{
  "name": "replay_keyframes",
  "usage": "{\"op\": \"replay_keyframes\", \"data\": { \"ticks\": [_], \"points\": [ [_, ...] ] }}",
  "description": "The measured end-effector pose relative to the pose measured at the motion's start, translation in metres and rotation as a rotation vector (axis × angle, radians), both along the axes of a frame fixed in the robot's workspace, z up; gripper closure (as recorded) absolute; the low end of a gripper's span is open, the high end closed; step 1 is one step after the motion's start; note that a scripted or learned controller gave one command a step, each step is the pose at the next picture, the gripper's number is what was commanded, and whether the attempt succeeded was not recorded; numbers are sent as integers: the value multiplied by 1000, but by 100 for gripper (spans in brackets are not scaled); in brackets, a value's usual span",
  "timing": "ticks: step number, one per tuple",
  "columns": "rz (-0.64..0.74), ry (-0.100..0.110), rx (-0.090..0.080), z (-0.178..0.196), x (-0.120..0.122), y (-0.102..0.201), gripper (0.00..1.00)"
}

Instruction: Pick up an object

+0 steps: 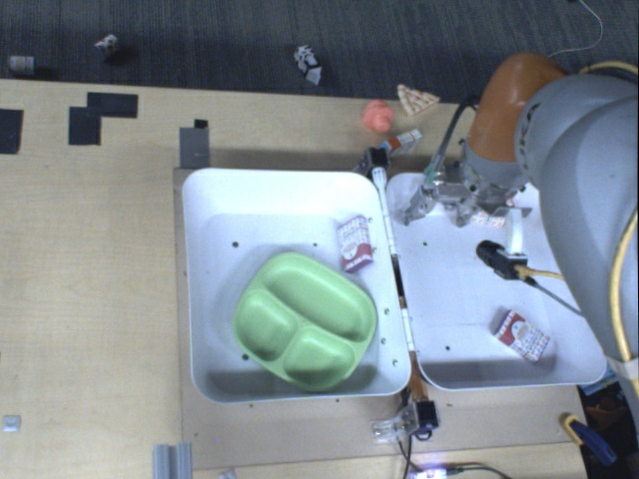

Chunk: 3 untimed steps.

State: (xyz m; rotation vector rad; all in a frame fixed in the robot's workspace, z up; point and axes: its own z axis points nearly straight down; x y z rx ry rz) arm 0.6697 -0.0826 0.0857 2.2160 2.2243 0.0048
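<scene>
The gripper point(439, 204) is hanging over the right bin point(449, 307) near its far edge, its opening unclear, holding nothing visible; picking is not yet done.

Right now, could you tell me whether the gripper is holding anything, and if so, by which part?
It cannot be told. The gripper hangs over the far end of the right bin, and its tip is too small and blurred to show anything in it.

One fixed camera is looking down at a slant from above the bench point(90, 297), taking in both bins point(200, 267).
</scene>
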Motion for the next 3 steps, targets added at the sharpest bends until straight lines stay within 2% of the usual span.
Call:
{"op": "replay_keyframes", "data": {
  "ticks": [1, 2, 3],
  "points": [
    [7, -5, -2, 12, 2, 0, 100],
    [-1, -5, -3, 108, -16, -44, 100],
    [0, -1, -1, 106, -17, -43, 0]
  ]
}}
